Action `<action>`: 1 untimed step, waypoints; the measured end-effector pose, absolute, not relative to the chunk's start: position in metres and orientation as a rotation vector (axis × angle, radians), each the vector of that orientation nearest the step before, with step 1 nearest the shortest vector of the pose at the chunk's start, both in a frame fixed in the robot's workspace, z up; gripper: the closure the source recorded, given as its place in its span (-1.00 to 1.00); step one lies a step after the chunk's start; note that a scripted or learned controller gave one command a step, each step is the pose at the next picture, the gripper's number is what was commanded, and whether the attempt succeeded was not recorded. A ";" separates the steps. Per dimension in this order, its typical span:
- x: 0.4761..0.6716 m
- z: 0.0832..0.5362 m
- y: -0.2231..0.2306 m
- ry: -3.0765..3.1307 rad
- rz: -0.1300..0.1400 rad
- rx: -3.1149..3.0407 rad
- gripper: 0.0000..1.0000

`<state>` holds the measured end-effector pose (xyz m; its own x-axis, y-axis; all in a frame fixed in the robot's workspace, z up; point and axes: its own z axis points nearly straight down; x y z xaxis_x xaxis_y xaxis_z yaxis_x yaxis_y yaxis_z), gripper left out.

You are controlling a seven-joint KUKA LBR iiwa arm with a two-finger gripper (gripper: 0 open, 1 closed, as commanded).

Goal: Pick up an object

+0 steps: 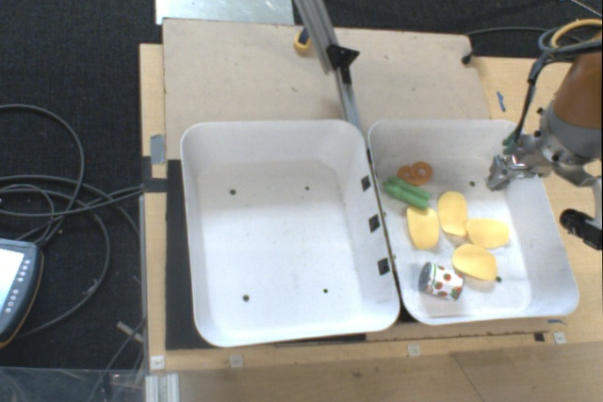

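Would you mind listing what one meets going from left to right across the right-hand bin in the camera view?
Green piece → orange pretzel-shaped piece → spotted can → yellow piece at the bottom → claw by the bin's right wall. The other three yellow pieces overlap too much in between to order.

The arm (577, 113) enters from the right edge, its orange band uppermost and grey wrist below; it leans down and leftward; the pincer (499, 172) sits at its low left end, a small metallic tip pointing down-left, with nothing visible in it.
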<state>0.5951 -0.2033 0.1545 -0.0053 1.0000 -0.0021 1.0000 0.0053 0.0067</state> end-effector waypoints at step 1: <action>0.603 0.208 -0.195 2.224 0.006 2.209 1.00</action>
